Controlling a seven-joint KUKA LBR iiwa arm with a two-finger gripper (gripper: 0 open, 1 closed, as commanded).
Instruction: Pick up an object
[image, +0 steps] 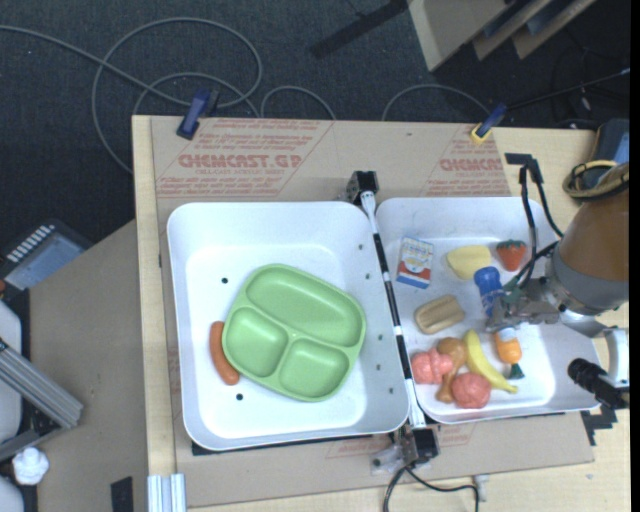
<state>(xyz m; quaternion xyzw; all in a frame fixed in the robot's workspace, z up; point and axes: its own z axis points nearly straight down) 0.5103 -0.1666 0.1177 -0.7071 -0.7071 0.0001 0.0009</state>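
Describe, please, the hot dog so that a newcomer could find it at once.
Start at the left white bin, which holds a green divided plate. Just off the plate's left edge, on the bin floor, lies the hot dog: a slim orange-red stick, the one loose item in that bin.

Arm (600, 255) cut off by right edge. Gripper (512, 312) small and blurred; finger state not readable. Blue bottle (487, 287) partly hidden behind gripper. Carrot (510, 350) partly covered by gripper tip. Sausage (222, 352) right side tucked under green tray (292, 330). Right bin (440, 215) near-right corner hidden by arm. Carton (416, 261) print too small to read. Grey gear (35, 390) at left edge cut off, unidentifiable.
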